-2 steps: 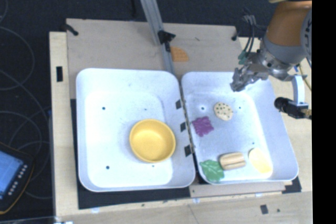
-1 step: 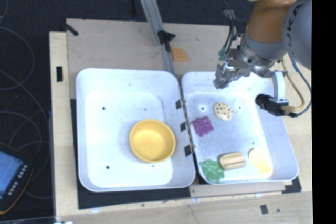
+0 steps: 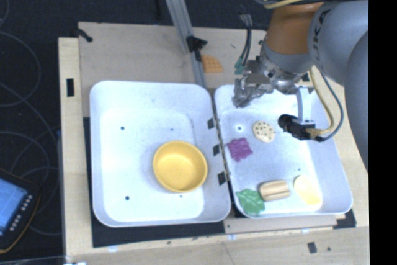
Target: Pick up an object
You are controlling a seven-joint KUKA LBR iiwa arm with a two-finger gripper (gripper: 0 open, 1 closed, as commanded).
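At the near edge of the right bin (image 3: 322, 133) you see a green piece (image 3: 250, 200), a tan roll-shaped object (image 3: 274, 190) and a pale yellow object (image 3: 307, 189) in a row. Further back in this bin lie a purple piece (image 3: 239, 149) and a speckled cookie (image 3: 263, 131), apart from each other. The left bin (image 3: 124, 108) contains one yellow bowl (image 3: 180, 166), upright. Locate the end effector (image 3: 246, 96) over the far left corner of the right bin, above the cookie and purple piece. You cannot tell its opening, and no object is visible in it. No legible writing appears on the surface (image 3: 136, 53).
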